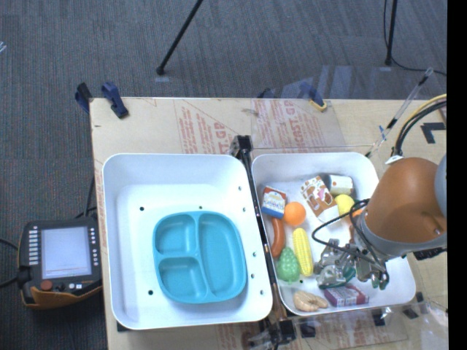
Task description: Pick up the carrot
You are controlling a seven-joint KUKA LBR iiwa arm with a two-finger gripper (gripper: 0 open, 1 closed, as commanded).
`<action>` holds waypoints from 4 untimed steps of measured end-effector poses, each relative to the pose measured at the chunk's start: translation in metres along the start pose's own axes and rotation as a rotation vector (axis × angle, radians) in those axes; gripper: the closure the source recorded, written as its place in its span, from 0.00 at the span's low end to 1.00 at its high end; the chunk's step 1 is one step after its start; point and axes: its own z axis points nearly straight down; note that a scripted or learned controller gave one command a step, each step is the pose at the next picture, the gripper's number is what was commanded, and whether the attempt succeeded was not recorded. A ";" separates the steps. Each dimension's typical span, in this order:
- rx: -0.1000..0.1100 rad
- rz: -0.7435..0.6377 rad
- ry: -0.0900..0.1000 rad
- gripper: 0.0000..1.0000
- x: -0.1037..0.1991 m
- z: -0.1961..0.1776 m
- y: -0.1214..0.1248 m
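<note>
The two-finger gripper [349, 268] hangs low over the near right part of the right-hand shallow white bin [365, 162], below the arm's orange wrist band [405, 195]. Cables and metal parts clutter the view there; whether the jaws stand wide or narrow cannot be told, and nothing is visibly caught in them. Just near of the gripper lies a small purple-and-pink packet [346, 295], very close to it; contact cannot be confirmed.

The carrot, read here as the long orange-red tapered toy [277, 236], lies to the left of the gripper, against the bin's left wall, running near-to-far. It is apart from the gripper, with a yellow corn cob [303, 250] between the two. A green leafy vegetable toy [287, 265] sits at the carrot's near end, touching or nearly so.

Count in the right bin: one carrot, one corn cob, one green vegetable, one round orange fruit [294, 214], one small blue-and-red box [273, 202], one printed snack packet [318, 194], one yellow lemon-like piece [344, 203], one tan bread-like piece [311, 300] at the near edge, one purple packet.

The left-hand shallow white bin [124, 195] holds one teal plastic plate with three compartments [198, 257]. One handheld control pendant with a screen [64, 257] lies on the floor to the far left.
</note>
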 end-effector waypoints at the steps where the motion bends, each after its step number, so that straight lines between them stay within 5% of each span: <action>1: 0.007 -0.029 -0.019 1.00 -0.007 -0.088 -0.064; 2: 0.001 -0.112 -0.008 1.00 -0.031 0.003 0.011; 3: 0.002 -0.111 -0.009 0.00 -0.032 0.003 0.010; 4: 0.001 -0.097 -0.020 0.00 -0.092 -0.066 0.066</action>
